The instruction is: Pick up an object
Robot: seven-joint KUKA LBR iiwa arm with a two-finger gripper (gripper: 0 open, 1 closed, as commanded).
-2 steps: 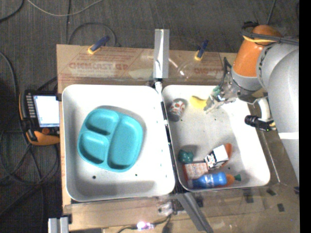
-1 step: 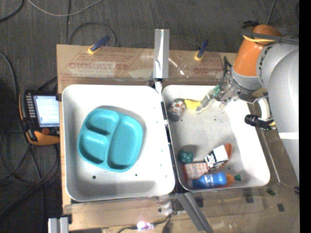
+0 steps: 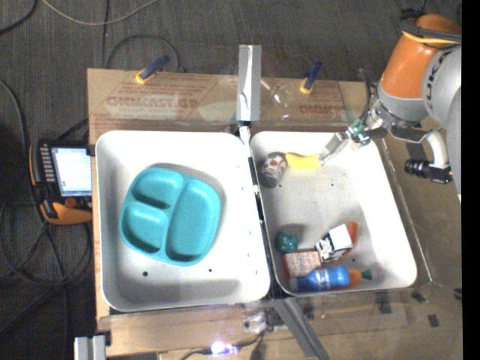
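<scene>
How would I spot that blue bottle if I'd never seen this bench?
Look in the right-hand white bin, along its near edge. The blue bottle lies on its side there, just below a red-and-white packet; it is the one blue thing with an orange cap.

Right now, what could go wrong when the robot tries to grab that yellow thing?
The gripper sits right at the end of the yellow object, so it might just push it away instead of grabbing it. A small can lies right beside the yellow object and could get bumped or roll. Both are near the right bin's back wall, so the gripper could scrape it.
</scene>
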